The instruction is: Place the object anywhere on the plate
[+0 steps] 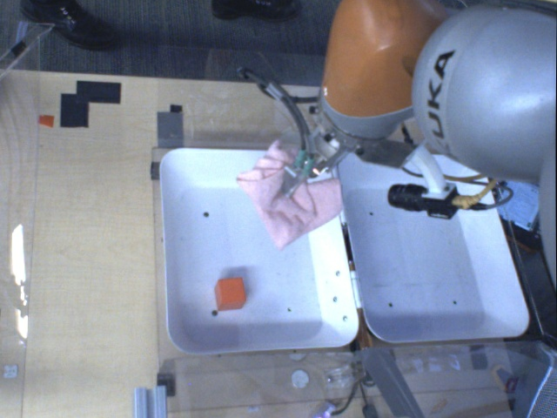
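Wooden bench [87, 259], two white bins; fingers [291, 181] pinched on pink cloth [296, 203]; orange cube [231, 293] well apart.

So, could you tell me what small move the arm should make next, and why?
Probably lift slightly and check the grasp. The gripper sits low on the pink cloth at the back right of the left bin, while the orange block lies apart near the front. I see nothing that is clearly a plate.
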`<state>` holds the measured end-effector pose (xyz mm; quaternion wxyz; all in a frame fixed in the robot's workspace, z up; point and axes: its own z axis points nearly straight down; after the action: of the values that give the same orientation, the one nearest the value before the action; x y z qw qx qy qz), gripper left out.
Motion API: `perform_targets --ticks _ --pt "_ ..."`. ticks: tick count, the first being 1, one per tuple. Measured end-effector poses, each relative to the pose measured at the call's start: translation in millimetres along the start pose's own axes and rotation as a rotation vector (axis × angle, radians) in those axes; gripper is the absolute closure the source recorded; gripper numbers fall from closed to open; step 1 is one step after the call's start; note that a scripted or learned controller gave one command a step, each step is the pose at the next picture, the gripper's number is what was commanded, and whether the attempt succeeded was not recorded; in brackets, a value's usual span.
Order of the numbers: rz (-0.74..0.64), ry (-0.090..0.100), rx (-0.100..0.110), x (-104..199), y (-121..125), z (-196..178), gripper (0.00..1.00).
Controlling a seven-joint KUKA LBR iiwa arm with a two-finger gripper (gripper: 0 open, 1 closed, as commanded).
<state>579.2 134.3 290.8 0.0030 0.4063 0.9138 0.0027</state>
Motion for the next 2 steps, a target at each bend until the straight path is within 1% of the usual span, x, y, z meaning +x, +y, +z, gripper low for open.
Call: perform_targets --ticks 1,2 --pt "0.264 0.002 0.006 56 29 69 1.0" --pt "0.424 0.001 0.004 -1 -21 86 1.0"
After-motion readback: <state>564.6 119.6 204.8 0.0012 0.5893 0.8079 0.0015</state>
